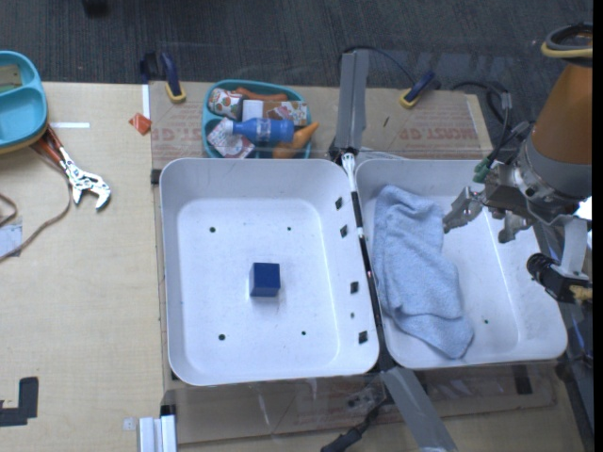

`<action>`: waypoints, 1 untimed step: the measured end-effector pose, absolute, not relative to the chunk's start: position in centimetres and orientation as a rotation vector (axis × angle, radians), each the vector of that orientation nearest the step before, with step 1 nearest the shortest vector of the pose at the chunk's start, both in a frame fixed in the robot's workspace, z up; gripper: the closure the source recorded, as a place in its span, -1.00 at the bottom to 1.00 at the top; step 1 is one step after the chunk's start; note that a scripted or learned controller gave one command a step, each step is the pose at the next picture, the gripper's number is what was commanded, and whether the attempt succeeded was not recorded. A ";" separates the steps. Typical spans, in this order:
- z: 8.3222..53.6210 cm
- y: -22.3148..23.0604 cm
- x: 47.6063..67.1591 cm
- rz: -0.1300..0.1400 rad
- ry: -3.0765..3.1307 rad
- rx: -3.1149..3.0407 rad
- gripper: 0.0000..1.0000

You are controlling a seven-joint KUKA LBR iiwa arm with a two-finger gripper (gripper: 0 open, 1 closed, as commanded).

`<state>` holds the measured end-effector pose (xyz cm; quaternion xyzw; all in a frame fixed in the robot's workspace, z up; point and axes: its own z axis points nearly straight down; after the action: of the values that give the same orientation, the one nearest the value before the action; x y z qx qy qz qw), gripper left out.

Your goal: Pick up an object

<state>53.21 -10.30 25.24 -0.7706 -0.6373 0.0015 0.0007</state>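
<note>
A small blue cube (266,279) rests near the middle of the left bin (188,252). In the right bin (528,318), a crumpled light blue towel (419,266) covers the left half of the floor. My gripper (483,219) hangs over the right bin's upper right area, just right of the towel's top edge. Its fingers are spread open with nothing between them. The grey arm with its orange band (565,121) comes in from the right edge.
A blue bowl of mixed small items (256,121) stands behind the left bin. A wrench (80,182) and a teal tray (19,97) lie on the bench at the left. Clamps (170,73) sit along the back edge.
</note>
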 end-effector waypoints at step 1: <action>15.1 -10.3 57.2 0.007 -1.574 -2.716 -1.00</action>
<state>57.20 -10.26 15.08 -0.8653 -0.5013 0.0021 0.0011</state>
